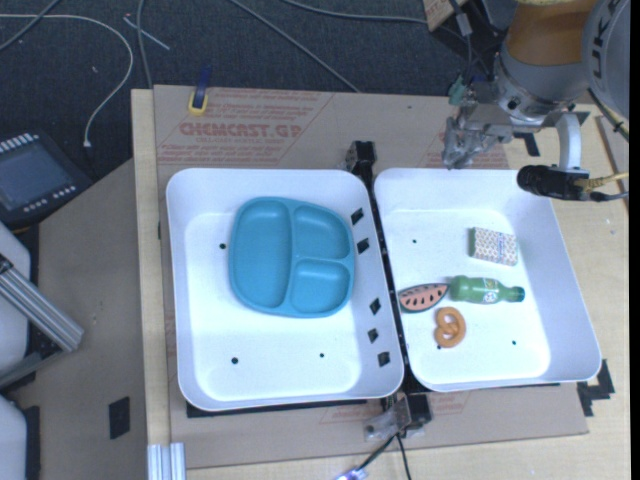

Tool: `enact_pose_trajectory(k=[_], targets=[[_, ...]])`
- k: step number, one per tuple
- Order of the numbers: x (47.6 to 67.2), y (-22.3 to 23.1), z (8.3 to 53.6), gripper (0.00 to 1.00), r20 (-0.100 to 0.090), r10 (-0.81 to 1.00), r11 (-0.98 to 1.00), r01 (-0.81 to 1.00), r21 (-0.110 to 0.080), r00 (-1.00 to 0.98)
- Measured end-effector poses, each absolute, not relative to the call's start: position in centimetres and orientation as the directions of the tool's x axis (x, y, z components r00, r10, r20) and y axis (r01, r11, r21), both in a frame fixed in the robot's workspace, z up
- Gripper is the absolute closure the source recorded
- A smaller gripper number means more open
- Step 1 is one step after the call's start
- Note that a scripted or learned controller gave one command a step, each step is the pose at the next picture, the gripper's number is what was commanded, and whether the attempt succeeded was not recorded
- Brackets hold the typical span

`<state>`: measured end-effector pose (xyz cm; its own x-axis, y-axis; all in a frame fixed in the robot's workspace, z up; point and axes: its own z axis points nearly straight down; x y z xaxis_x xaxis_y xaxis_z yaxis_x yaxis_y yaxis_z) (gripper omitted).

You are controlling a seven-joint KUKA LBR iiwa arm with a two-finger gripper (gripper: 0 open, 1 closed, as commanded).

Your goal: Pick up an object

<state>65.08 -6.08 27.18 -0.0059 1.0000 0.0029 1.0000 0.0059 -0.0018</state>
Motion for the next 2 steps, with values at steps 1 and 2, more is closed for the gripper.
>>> enact_pose_trajectory(k=[1, 2], targets=[[64.3, 0.0, 26.5, 1.0, 0.003, 1.0, 0.007, 1.0, -0.003, -0.007], [63.7, 5.5, 25.8, 1.0, 0.002, 1.0, 0.006, 1.0, -0.003, -0.006]])
